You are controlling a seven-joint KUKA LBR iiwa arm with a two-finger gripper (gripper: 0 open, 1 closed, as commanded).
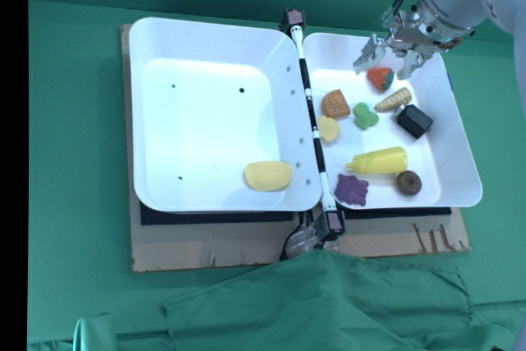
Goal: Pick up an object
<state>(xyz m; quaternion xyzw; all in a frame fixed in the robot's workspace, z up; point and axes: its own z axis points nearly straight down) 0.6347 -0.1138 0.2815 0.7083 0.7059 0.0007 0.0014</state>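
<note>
Hand [385,60] spread wide over small red plastic strawberry [380,78] – nothing held; likely light, stiff, slick – pinch across its widest middle.

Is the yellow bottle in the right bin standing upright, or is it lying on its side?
Lying on its side. The yellow bottle stretches flat across the right bin floor, its nozzle pointing toward the divider.

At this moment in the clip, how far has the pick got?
Done: the gripper has reached the right bin and hangs open just above the strawberry. In hand: nothing sits between its fingers. Left: lowering, closing on the strawberry and lifting it. The mustard bottle and waffle lie untouched in that bin.
</note>
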